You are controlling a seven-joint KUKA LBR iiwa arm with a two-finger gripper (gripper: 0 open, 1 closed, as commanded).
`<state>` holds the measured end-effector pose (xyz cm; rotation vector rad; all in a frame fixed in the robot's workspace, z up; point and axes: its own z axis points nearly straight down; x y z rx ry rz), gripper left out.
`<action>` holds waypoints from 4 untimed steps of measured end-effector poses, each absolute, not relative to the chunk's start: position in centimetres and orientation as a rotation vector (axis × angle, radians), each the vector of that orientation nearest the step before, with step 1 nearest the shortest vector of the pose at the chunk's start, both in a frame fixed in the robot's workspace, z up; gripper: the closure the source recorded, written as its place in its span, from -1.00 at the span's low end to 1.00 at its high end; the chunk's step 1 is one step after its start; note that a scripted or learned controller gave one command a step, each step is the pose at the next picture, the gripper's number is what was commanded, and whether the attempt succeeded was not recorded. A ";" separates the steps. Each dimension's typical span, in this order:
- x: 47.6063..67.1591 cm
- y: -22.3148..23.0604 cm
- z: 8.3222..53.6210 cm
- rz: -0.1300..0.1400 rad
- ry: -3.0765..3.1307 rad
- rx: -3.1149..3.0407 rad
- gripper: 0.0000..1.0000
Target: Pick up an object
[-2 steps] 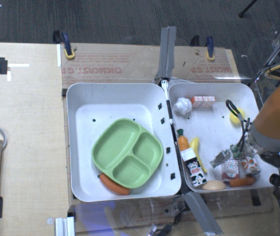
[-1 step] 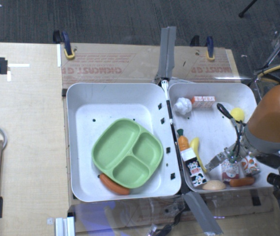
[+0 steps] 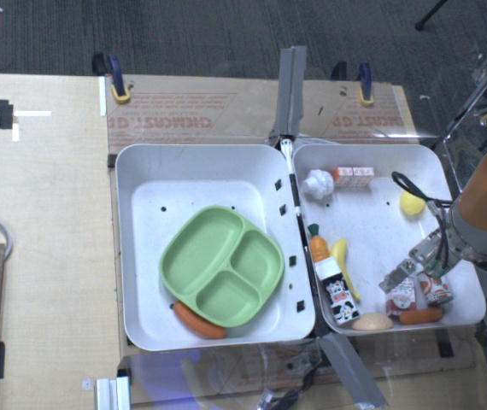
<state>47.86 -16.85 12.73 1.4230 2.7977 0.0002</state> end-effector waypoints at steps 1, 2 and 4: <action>47.7 -16.7 9.1 0.000 2.752 1.520 -1.00; 47.8 -16.7 10.0 0.001 2.749 1.523 1.00; 47.8 -14.6 9.2 0.000 2.550 1.834 -1.00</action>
